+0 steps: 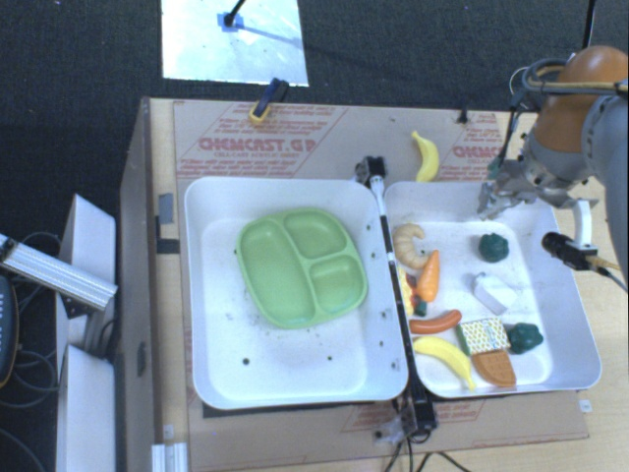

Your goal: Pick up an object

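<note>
The right white bin (570,334) holds several toy foods: a dark green broccoli (493,247), a white block (494,292), an orange carrot (428,275), a tan croissant (408,236), a red sausage (434,323), a yellow banana (444,358), a checkered packet (483,335), an orange wedge (494,368) and a second green piece (524,337). My gripper (497,197) hangs over the bin's far edge, above and apart from the broccoli. Nothing shows between its tips.
The left bin (221,367) holds a green divided plate (301,266). Another yellow banana (426,156) lies on the cardboard behind the right bin. A yellow-and-black clamp (267,100) sits at the bench's far edge. The arm (580,116) comes in from the upper right.
</note>
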You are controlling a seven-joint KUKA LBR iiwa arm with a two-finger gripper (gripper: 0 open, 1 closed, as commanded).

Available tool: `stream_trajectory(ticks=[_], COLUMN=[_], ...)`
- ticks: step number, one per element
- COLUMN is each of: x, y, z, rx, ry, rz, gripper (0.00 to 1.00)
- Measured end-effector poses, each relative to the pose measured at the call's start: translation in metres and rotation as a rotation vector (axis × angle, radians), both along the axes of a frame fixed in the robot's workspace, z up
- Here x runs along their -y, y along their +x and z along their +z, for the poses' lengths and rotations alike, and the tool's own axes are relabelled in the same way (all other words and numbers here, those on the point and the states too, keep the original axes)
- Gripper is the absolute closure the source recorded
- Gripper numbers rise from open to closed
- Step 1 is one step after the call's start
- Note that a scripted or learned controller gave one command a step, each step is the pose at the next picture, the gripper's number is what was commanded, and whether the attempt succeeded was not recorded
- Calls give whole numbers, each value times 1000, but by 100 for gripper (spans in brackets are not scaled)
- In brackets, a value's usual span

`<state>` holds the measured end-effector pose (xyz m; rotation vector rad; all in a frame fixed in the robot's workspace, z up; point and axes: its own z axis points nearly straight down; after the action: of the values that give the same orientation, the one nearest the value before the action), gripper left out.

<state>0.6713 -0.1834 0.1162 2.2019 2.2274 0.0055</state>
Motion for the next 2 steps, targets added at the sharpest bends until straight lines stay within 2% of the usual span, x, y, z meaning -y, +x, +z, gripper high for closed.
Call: stream_trajectory(ticks=[1, 2], x=[0, 0], y=[0, 1], z=[0, 11], rx=[0, 4], ry=[0, -2], rz=[1, 3], gripper=[0, 100])
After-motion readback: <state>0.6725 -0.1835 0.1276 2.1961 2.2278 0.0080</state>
